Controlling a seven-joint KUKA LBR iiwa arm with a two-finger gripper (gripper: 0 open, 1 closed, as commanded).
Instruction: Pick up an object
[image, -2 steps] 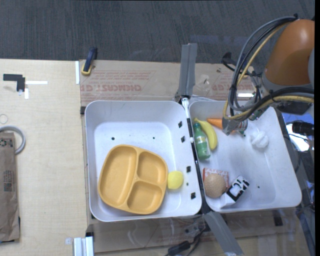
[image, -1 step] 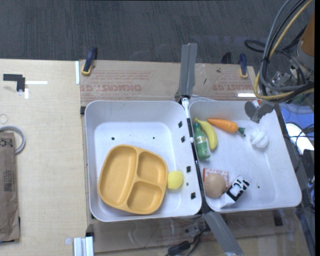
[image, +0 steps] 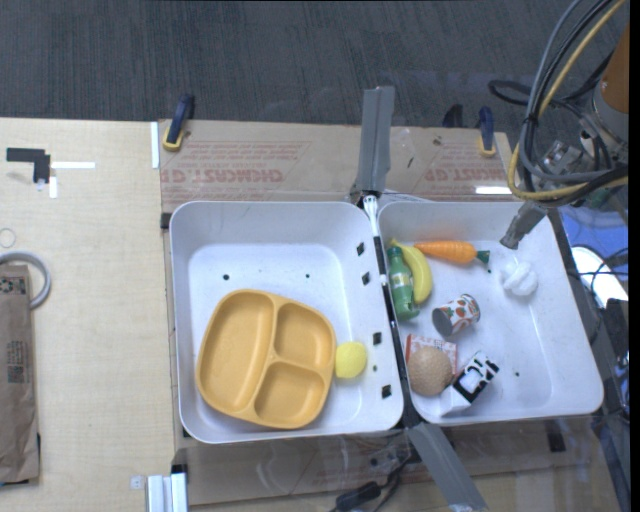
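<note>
The right bin (image: 560, 340) holds an orange carrot (image: 447, 252), a yellow banana (image: 420, 274), a green bottle (image: 401, 284), a small printed can (image: 456, 314), a brown round object (image: 429, 369), a black-and-white item (image: 477, 378) and a white lump (image: 519, 279). In the left bin (image: 250, 235) lie a yellow divided plate (image: 266, 357) and a yellow ball (image: 350, 360). My gripper (image: 514, 236) hangs over the right bin's far right corner, just above the white lump and to the right of the carrot. Nothing is seen held in it.
Cables and the arm's body (image: 570, 120) crowd the upper right. A grey divider post (image: 375, 140) stands between the bins at the back. Cardboard (image: 270, 165) lies behind the bins, and a brown paper bag (image: 15, 370) sits at the far left.
</note>
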